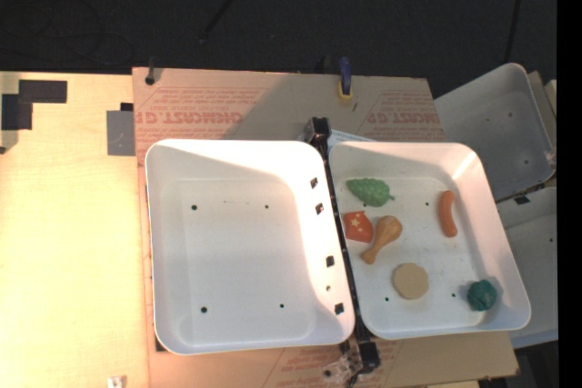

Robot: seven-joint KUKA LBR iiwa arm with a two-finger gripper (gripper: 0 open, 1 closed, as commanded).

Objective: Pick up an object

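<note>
White bins side by side on cardboard point(227, 109). Left bin point(236, 259) sits beside the right bin point(423, 173), rims touching. In the right bin: green leafy piece point(368, 191) at the back, red block point(357, 226) touching a tan drumstick point(382, 238), orange sausage point(447, 213) near the right wall, tan disc point(410, 281) towards the front, green ball point(483, 294) in the front right corner. Claw state: cannot tell.

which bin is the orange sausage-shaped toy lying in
In the right white bin. The orange sausage-shaped toy lies flat on its floor near the far right wall, apart from the other pieces.
</note>
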